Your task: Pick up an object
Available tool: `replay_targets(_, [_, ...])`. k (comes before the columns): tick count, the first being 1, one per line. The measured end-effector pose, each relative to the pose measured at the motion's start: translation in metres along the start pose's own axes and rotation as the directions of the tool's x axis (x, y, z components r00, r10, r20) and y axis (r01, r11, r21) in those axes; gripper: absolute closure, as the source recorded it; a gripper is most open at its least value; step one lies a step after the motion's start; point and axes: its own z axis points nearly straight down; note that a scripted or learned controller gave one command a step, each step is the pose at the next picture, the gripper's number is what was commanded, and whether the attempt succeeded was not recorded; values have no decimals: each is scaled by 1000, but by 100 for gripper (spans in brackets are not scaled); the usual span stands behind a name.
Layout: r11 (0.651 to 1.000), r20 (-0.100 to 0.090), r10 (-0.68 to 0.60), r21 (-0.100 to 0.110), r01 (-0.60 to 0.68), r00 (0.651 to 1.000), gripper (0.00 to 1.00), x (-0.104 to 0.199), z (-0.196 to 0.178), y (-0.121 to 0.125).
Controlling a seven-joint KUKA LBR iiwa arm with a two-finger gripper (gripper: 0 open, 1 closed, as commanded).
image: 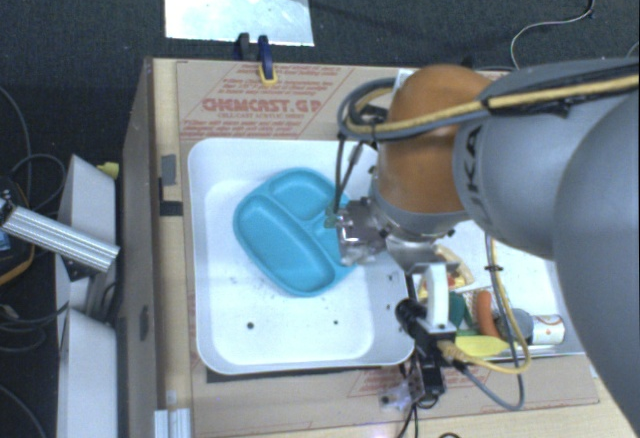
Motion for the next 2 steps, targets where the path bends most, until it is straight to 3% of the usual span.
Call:
replay_targets(1, [1000, 0, 0, -4, 0, 1000, 100, -52, -25, 1])
replay_targets(2, [1000, 1, 1, -3, -1, 1000, 100, -102, -1, 33])
